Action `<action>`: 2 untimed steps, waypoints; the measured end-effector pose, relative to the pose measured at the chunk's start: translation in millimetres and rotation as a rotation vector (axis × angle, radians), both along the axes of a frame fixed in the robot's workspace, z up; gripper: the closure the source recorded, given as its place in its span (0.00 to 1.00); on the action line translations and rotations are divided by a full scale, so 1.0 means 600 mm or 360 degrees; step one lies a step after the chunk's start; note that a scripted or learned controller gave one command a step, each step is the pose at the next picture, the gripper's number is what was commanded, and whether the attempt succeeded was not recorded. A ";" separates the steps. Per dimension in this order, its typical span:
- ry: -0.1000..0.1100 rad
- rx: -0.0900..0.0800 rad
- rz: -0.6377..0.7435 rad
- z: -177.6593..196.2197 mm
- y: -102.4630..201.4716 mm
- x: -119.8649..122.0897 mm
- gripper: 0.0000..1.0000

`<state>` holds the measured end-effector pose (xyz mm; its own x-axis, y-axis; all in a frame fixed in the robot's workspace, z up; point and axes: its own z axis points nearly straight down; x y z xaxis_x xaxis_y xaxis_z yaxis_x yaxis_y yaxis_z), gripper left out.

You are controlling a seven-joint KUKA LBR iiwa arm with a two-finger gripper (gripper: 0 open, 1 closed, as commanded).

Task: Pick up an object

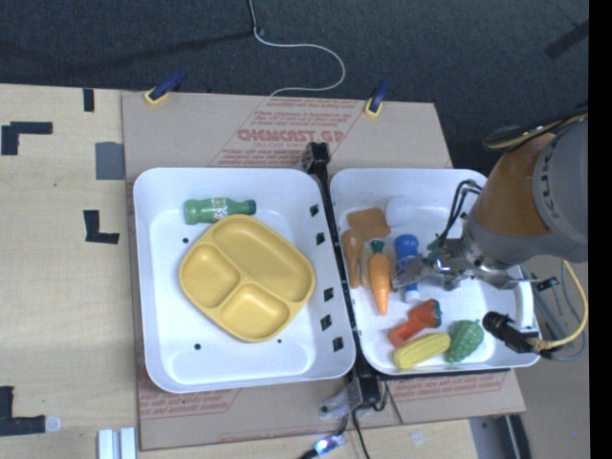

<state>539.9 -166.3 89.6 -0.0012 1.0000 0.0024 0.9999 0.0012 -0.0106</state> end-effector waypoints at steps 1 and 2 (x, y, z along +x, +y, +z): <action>-0.0012 -0.0004 0.0000 -0.009 -0.001 0.002 0.00; -0.0016 0.0005 0.0004 0.007 0.003 0.006 1.00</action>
<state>543.5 -164.5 94.0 -0.0035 1.0000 0.0054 1.0000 0.0035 -0.0005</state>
